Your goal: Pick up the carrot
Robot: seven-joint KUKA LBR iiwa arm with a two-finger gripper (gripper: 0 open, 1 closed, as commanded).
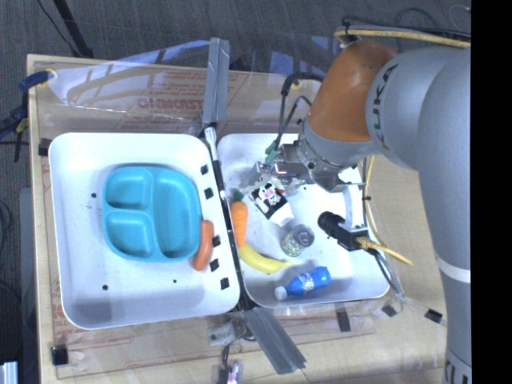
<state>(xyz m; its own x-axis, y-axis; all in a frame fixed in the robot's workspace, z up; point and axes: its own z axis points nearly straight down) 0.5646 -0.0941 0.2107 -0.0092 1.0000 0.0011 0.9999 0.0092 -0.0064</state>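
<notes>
The carrot (238, 223) is orange and lies lengthwise along the left wall of the right bin (364, 288), just right of the divider. My gripper (272, 172) hangs over the upper middle of that bin, up and to the right of the carrot and apart from it. A small black-and-white carton (270, 199) sits directly below the gripper, between it and the carrot.
A banana (262, 261), a round tin (298, 239) and a blue bottle (305, 282) lie in the lower part of the right bin. The left bin (72, 214) holds a blue divided plate (152, 213) with a reddish sausage (205, 246) against its right edge.
</notes>
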